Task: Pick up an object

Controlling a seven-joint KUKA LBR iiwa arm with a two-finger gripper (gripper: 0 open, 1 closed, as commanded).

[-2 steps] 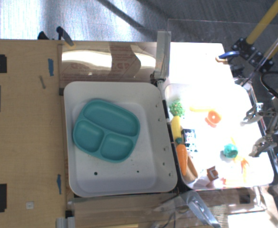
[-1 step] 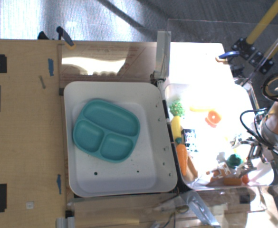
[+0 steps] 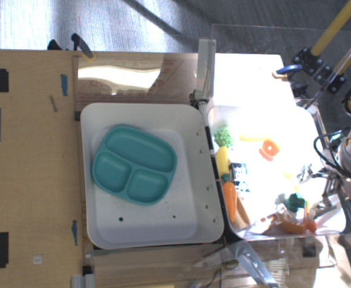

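The right bin (image 3: 295, 122) is washed out by glare and holds several small toys. A green leafy piece (image 3: 222, 137), a yellow piece (image 3: 222, 159) and an orange carrot (image 3: 229, 200) lie in a row along its left wall. Further in sit an orange ring-shaped piece (image 3: 269, 149) and a small black-and-white box (image 3: 239, 176). A dark green item (image 3: 294, 201) and red-orange pieces (image 3: 292, 225) lie at its near right corner. My gripper (image 3: 317, 188) hangs at the bin's right edge, just right of the dark green item, with the arm (image 3: 350, 155) behind it.
The left bin (image 3: 103, 221) holds a teal divided plate (image 3: 134, 164). A vertical grey post (image 3: 205, 71) stands at the far end between the bins. Cables and yellow-black fixtures (image 3: 319, 59) crowd the upper right. A brown board (image 3: 25, 161) lies on the left.
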